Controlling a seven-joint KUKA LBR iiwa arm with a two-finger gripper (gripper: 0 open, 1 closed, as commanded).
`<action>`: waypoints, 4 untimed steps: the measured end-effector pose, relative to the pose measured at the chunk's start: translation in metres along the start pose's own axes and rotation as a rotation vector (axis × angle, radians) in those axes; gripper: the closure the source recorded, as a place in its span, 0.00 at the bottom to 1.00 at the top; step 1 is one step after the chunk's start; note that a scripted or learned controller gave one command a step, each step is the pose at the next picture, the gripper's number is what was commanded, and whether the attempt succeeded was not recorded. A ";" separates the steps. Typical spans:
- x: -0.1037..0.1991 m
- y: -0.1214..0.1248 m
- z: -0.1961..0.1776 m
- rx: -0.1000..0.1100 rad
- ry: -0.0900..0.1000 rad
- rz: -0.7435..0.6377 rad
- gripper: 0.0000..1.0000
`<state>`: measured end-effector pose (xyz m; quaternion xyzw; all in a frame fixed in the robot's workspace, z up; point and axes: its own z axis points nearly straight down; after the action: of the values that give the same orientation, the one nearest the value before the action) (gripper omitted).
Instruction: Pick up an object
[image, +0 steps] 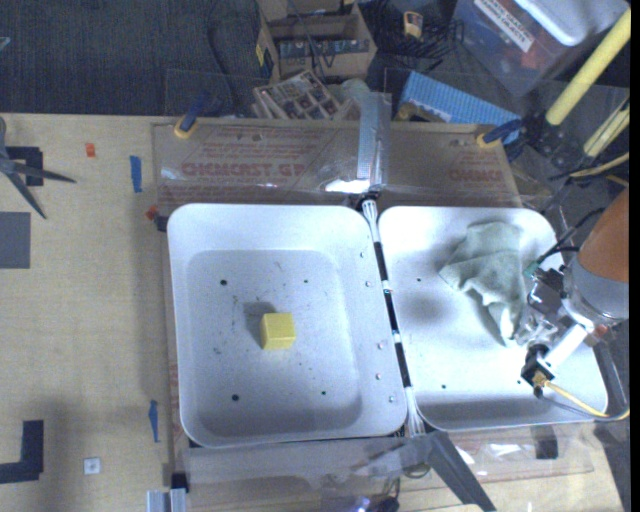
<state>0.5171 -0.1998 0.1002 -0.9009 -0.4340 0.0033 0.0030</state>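
Over right bin (440, 400), near its right wall: claw (532, 325), opening can't be told. Crumpled pale cloth (490, 265) just beside claw, toward bin's far side, possibly touching. Yellow block (279, 331) well apart, in left bin (200, 400).

A small yellow block (279, 331) sits flat on the floor of the left bin (200, 240), near its middle, with its edges turned a little against the bin's walls and well apart from them. A pale greenish cloth (492, 268) lies crumpled in the upper right part of the right bin (420, 240), with one bunched fold trailing down toward the bin's right side.
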 end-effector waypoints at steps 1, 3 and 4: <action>0.049 -0.011 -0.042 -0.003 0.000 0.263 1.00; 0.002 -0.040 -0.017 0.001 0.000 0.697 1.00; -0.021 0.012 -0.035 -0.002 0.001 0.697 1.00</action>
<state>0.5139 -0.2238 0.1348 -0.9950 -0.1001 0.0033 0.0011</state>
